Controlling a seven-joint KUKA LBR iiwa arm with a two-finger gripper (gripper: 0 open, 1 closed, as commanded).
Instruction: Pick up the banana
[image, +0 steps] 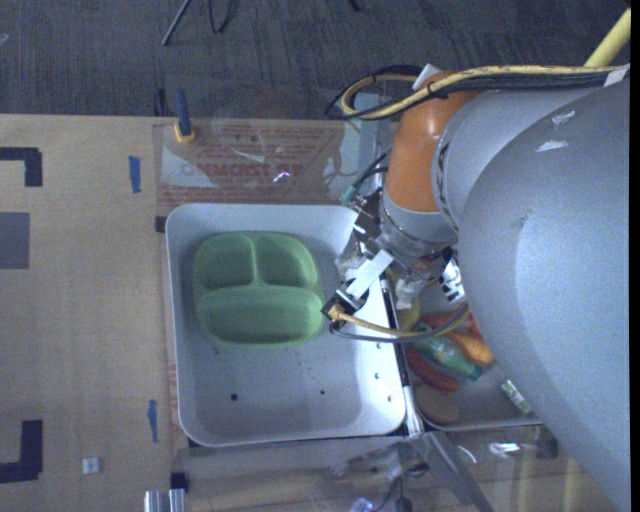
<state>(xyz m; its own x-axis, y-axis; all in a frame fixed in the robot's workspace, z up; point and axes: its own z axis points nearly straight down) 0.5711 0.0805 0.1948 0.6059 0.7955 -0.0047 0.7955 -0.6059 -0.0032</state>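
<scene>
My gripper (424, 288) hangs low over the left end of the right bin (480, 412), just past the wall shared with the left bin. The grey arm and its orange band (420, 165) cover most of that bin. A heap of toy food (452, 352) in orange, red and green lies right beneath the gripper, with a tan round piece (437, 404) in front of it. None of those pieces can be told apart as a banana. Nothing is seen held.
A green divided plate (257, 288) lies upside-up in the back half of the left bin (290, 405). The wooden bench (80, 300) with blue tape marks stretches to the left. The bin divider (405, 390) runs close under the wrist.
</scene>
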